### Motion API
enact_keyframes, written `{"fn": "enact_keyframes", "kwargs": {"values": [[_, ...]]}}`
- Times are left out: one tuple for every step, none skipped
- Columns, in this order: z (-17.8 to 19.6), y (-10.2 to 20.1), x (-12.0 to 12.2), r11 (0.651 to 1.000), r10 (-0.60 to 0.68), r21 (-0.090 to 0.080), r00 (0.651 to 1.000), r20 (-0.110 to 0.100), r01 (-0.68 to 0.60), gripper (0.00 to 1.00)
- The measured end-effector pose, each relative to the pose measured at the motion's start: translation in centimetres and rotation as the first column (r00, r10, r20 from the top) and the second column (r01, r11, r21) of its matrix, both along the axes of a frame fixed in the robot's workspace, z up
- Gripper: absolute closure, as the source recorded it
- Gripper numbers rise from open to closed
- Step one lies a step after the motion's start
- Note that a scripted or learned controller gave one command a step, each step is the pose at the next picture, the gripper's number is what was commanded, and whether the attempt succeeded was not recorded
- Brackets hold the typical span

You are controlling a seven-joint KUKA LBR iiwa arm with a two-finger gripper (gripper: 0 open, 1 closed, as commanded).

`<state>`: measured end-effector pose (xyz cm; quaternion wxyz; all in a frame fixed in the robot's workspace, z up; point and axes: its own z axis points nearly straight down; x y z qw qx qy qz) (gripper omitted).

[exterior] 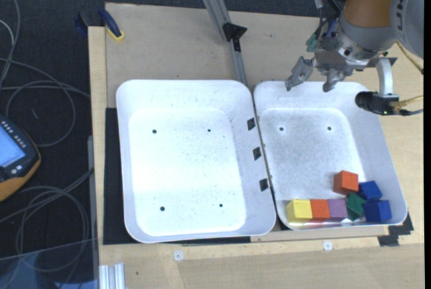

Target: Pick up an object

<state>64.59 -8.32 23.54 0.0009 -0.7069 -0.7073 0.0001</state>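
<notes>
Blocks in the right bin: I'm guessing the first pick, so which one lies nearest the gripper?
The orange block. It sits apart, above the row along the bin's near edge, on the side toward the open gripper at the far rim.

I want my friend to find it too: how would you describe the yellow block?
Look in the right-hand white bin, down at its near edge, where a cluster of coloured blocks sits. The yellow block is at the left end of that row, beside an orange block, and it is the only yellow one.
</notes>
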Motion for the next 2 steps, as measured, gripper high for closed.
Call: {"fn": "enact_keyframes", "kwargs": {"values": [[-14.1, -2.8, 1.7, 1.000, -0.002, 0.000, 1.000, -0.008, 0.002, 0.00], [-3.0, 3.4, 0.0, 1.000, 0.005, 0.001, 1.000, 0.011, -0.005, 0.00]]}}
